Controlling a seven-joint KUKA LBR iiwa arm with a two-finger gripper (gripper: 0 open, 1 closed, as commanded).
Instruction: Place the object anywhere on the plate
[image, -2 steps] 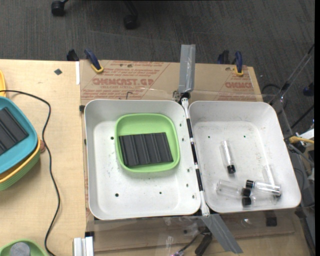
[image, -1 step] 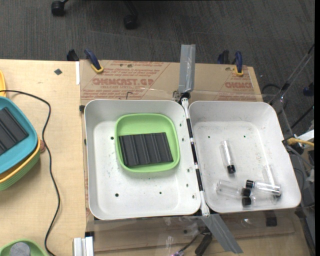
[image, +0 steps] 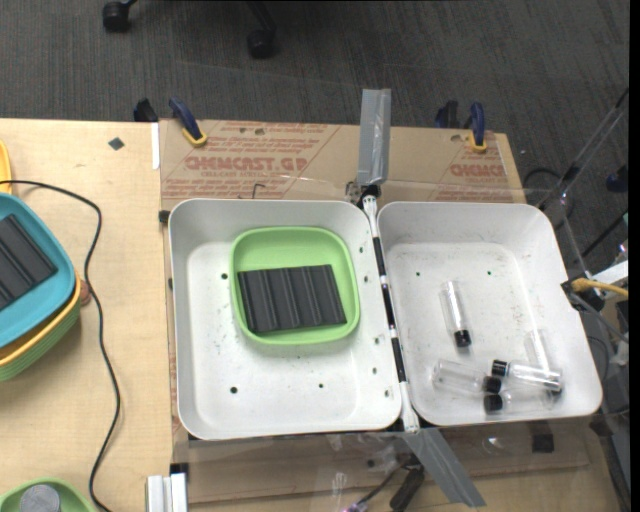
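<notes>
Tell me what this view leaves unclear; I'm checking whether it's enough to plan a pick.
- Vials in the right bin: clear bodies blend into the white floor, so their count and outlines are uncertain.
- Green plate in the left bin: a dark ribbed insert hides its floor.
- Stacked teal and yellow trays: cut off by the left edge.

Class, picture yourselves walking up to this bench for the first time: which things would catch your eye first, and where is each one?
The green plate in the left bin stands out first, with a dark ribbed mat lying on it. Next come the clear vials with black caps scattered in the right bin, mostly toward its near right corner. At the view's left edge a stack of teal and yellow dishes adds another bright patch.
</notes>
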